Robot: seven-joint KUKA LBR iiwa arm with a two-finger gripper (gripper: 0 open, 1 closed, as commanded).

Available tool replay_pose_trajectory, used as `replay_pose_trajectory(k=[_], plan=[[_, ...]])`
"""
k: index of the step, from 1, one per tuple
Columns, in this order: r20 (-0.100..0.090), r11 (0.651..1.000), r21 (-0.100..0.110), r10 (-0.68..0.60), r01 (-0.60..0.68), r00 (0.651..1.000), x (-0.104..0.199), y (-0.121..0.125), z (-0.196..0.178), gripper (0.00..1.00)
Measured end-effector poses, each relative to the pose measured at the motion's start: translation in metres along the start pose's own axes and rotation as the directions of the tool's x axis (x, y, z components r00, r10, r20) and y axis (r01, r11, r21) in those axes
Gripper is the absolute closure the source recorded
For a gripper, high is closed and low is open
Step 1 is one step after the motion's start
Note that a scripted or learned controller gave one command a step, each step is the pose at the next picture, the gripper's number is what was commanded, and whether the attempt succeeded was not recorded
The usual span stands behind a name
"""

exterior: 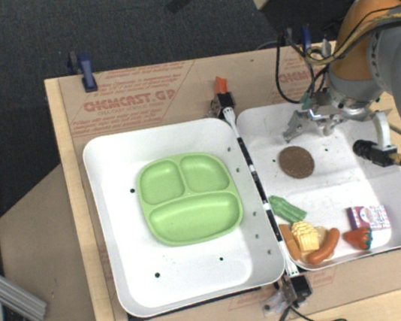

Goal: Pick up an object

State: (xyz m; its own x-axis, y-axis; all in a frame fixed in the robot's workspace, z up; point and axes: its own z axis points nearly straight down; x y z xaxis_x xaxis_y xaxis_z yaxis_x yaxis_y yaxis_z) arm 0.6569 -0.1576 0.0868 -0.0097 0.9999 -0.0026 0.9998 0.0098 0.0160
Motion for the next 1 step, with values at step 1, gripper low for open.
replay_pose_trajectory(k=[1], plan=[[-0.004,1.0,0.02,0.01,-0.01,1.0,0.0219,-0.044,0.0014,0.0]])
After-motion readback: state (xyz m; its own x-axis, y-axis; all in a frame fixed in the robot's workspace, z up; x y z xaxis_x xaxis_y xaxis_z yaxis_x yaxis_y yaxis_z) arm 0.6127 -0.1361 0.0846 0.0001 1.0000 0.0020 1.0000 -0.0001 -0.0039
